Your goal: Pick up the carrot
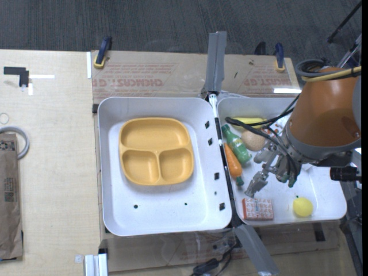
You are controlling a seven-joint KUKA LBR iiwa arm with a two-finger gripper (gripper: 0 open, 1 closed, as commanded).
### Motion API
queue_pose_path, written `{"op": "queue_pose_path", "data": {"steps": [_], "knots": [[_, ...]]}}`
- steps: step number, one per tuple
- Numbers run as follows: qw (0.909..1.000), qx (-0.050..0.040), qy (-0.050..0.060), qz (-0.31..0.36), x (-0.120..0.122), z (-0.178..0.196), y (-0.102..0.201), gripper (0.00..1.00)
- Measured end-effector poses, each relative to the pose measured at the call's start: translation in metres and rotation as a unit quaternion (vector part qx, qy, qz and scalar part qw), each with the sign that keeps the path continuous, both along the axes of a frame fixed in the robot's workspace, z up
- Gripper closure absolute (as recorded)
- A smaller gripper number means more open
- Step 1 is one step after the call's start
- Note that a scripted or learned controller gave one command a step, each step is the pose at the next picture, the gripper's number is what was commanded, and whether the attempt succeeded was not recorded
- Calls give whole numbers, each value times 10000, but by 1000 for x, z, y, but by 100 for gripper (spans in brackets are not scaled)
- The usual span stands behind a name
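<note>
From the camera above, my claw [257,184] hangs low in the right bin [330,214], tilted toward the bin's left wall. I cannot tell its state from this angle; nothing shows in its grip. The carrot [233,160] lies along that left wall, just up and left of my tip, beside the green bottle [236,143] and apart from me. So I judge the pick not yet done: I am close, but the reach, the closing and the lift all remain.

Around me in the same bin sit a tan potato [253,140], a banana [250,121] at the far wall, a lemon [303,207] and a red box [257,209] near the front. The left bin [115,211] carries a yellow tray [156,150].

Both bins rest on a pale wood bench [46,154] with cardboard [155,73] clamped behind them. A brown bag [10,194] lies at the bench's left edge. Beyond is dark carpet [144,10].
</note>
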State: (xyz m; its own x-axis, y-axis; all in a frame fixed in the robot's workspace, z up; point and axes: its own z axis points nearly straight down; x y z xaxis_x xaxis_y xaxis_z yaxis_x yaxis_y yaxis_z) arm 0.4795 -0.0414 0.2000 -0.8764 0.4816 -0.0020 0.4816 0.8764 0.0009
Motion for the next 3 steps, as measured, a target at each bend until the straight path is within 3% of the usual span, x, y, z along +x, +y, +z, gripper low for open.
{"op": "queue_pose_path", "data": {"steps": [1,2,3], "knots": [[9985,-3,2,556,25,-9,13,0],[9931,1,14,1172,-2,-9,54,0],[9839,-4,1,1787,8,-8,30,0]]}}
